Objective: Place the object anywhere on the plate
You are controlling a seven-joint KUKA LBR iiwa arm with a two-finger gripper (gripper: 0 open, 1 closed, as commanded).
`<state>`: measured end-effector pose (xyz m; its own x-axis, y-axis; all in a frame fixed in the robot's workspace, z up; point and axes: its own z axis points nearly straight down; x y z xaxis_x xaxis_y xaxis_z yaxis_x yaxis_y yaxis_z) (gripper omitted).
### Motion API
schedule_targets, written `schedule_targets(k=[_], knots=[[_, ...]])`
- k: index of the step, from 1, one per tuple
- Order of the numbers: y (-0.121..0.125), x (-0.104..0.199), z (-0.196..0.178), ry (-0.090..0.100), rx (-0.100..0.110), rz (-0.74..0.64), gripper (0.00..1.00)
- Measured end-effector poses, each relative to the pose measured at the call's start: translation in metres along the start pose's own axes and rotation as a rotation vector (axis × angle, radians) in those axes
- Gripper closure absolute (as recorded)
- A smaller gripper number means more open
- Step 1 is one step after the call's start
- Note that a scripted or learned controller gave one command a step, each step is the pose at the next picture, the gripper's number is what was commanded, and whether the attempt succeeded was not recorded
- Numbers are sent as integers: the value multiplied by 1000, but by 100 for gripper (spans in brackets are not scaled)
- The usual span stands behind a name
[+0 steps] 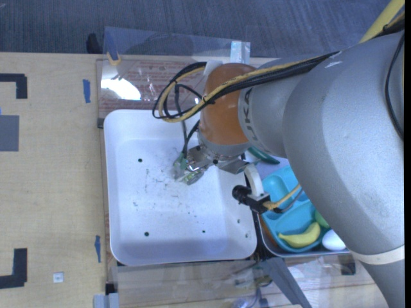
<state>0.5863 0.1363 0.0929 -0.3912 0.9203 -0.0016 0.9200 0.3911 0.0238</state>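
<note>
Pale wood table (45, 191) under my remote camera carries two shallow white bins side by side. I take the left bin (128, 230) as my landmark: its floor is bare white apart from dark specks and a few small holes. Right of it sits the second bin (273, 248), largely covered by my one grey arm (347, 127) with its orange band.

My gripper (188, 170) hangs over the left bin's upper middle, just off the orange wrist. Greenish, blurred parts show at its tip, and I cannot tell how the gripper is set or whether it carries anything.

In the second bin I count one blue plate (290, 222), tucked against the wall nearest the left bin, one yellow banana-shaped piece (302, 237) lying on the plate's lower edge with its long axis roughly crosswise, one white rounded thing (334, 240) beside it, and a teal piece (262, 153) peeking out above.

My judgement: the plate lies to the right of and slightly below the gripper, across the wall between the bins, so the coming move is a carry rightward over that wall. Which object is meant, I cannot tell.
</note>
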Motion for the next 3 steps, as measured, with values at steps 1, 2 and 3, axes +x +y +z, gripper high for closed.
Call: schedule_targets(k=[1,2,3], knots=[[14,-12,1,0,3,31,100],[-87,-4,-3,3,2,127,100],[-46,-1,-45,-2,21,221,100]])
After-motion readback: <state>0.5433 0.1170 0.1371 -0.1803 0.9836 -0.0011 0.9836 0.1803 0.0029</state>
